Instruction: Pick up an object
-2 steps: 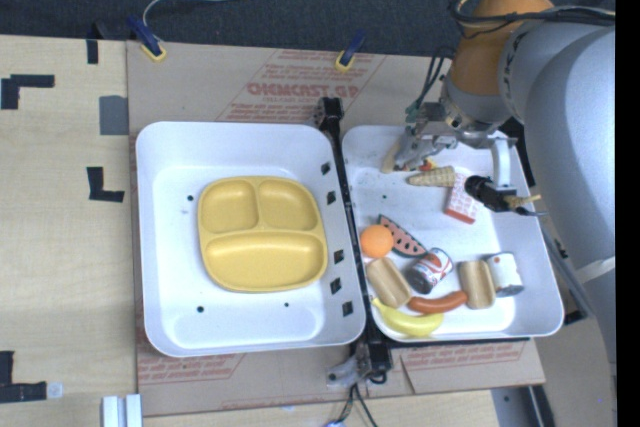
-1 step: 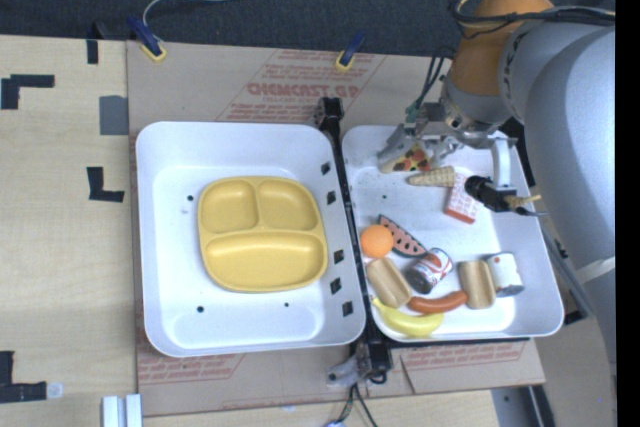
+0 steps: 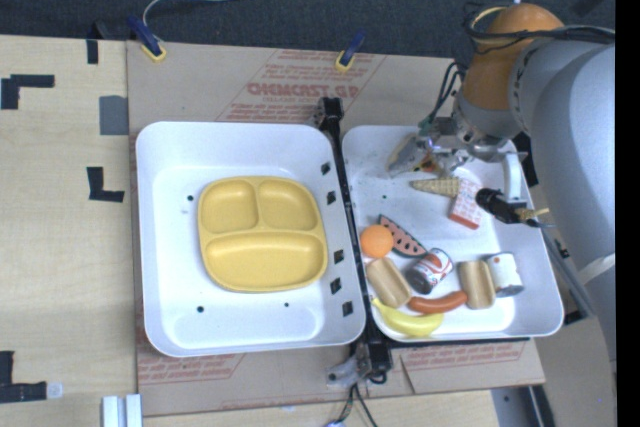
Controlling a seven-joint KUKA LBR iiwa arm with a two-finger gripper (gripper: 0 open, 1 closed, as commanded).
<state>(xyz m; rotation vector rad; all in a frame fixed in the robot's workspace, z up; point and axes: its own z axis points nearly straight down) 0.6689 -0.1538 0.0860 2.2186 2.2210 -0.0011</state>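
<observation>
Grey arm with orange band reached in from the right; end effector [image 3: 432, 153] sat low over the upper part of the right shallow white bin [image 3: 372, 147]; could not tell its state. Just below it lay a tan waffle cone [image 3: 437, 185], beside a red-and-white packet [image 3: 466, 206]. Lower in that bin clustered an orange ball [image 3: 376, 241], watermelon slice [image 3: 405, 238], yellow banana [image 3: 408, 320], red sausage [image 3: 437, 303] and bread rolls [image 3: 387, 282]. Left white bin [image 3: 160, 215] held a yellow divided plastic tray [image 3: 263, 233]
</observation>
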